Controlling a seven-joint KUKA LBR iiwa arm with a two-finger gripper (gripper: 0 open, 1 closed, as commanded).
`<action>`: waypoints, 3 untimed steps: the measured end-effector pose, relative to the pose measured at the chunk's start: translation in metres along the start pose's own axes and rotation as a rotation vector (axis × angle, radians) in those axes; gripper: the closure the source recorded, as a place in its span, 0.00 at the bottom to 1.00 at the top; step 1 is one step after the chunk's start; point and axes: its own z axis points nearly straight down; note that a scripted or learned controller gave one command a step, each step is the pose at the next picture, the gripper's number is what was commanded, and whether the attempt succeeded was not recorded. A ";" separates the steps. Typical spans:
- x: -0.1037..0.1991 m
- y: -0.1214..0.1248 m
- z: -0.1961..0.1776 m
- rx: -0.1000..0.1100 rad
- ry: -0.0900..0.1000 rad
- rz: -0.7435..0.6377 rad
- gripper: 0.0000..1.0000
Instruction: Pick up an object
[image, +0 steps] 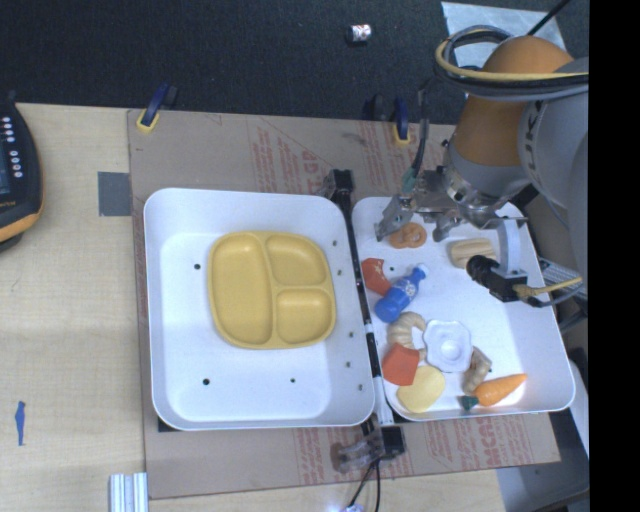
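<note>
Brown round piece (407, 236) lies in the right bin (548, 340), close to that bin's far left corner and just inside its far edge. The gripper (390, 225) sits right at that corner, against the piece's left side in the camera view. Whether it touches the piece cannot be told, nor whether the pincer is open or closed; nothing is seen held in it. The grey arm (500, 130) with its orange band comes in over the bin's far right corner.

A beige bread-like piece (470, 250) lies to the right of the brown one, near the far edge. A small red piece (373, 275) rests against the left edge, with a blue bottle (400, 293) just beside it, lying tilted. Nearer the middle sit a pale tan lump (405, 328) and a white cup (447, 343), side by side and touching. Toward the near edge lie a red-orange block (401, 364), a yellow disc (422, 390) partly under it, a small brownish piece (477, 365) and an orange carrot (497, 389) close to the near right corner.

The left bin (175, 340) holds a yellow divided plate (271, 289), set flat a little toward its far right. Both bins stand on a brown cardboard sheet (250, 150) on the wooden bench (60, 330). A yellow clamp (152, 110) grips the sheet's far left corner.
</note>
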 end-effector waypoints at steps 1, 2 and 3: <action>-0.065 0.032 0.074 0.011 -0.005 0.010 0.00; -0.062 0.034 0.059 0.007 -0.005 0.001 1.00; 0.014 0.020 0.004 0.002 0.000 -0.001 1.00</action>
